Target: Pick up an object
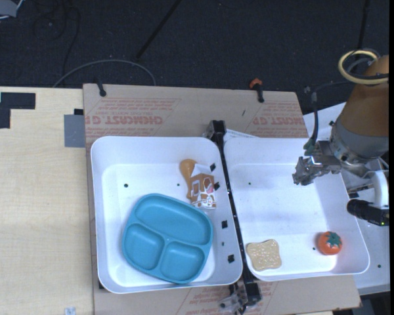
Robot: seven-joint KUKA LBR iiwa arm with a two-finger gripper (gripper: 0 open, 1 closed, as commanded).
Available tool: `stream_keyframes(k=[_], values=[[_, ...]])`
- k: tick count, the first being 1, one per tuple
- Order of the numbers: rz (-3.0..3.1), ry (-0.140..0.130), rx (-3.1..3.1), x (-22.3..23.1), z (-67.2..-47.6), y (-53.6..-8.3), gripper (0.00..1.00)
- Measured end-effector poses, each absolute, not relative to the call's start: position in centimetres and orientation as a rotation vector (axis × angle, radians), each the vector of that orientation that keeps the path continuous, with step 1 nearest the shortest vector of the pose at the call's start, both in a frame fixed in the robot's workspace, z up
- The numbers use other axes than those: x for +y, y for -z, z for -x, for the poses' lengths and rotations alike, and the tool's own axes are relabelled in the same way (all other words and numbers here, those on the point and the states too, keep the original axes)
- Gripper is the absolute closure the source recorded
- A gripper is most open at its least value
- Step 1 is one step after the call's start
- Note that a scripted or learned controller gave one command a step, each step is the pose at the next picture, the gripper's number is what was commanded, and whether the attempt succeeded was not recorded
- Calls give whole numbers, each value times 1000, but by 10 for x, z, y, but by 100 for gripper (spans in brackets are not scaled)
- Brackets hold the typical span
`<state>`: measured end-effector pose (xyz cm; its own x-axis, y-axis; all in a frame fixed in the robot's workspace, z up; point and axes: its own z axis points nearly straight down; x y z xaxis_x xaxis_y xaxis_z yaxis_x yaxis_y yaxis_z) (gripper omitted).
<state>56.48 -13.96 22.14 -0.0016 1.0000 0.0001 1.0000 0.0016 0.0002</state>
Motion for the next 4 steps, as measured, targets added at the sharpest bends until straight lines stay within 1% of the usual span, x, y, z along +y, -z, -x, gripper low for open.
stream_keyframes(k=[2,3,4], values=[[-2220,2,2230,-38,-578,-205,100],[-2218,0,2230,21,-587,-206,100],[-2219,2,2228,67,-593,-210,100]])
